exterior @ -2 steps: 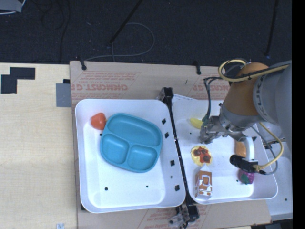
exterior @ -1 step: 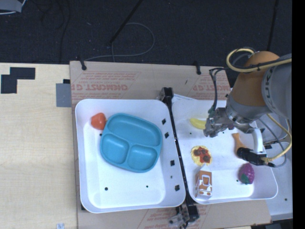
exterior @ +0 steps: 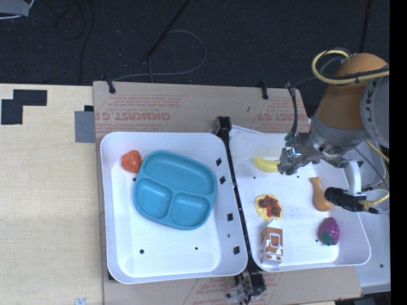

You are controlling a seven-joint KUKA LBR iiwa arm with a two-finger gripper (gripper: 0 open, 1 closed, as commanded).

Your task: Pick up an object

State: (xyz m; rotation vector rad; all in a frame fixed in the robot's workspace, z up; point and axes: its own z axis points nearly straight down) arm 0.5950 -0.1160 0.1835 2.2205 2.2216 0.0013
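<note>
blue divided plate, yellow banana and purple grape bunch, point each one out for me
blue divided plastic plate (exterior: pixel 175 190): camera view, on the ridge between its compartments.
yellow toy banana (exterior: pixel 265 164): camera view, on the middle of its curved body.
purple toy grape bunch (exterior: pixel 329 231): camera view, on the centre of the cluster.

I see a pale wooden bench (exterior: pixel 44 202) bearing a cardboard sheet (exterior: pixel 165 107); on the sheet, two white bins (exterior: pixel 121 259) (exterior: pixel 356 253) touch side by side.

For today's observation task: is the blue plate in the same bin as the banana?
No: the blue plate lies in the left bin, the banana in the right bin.
</note>
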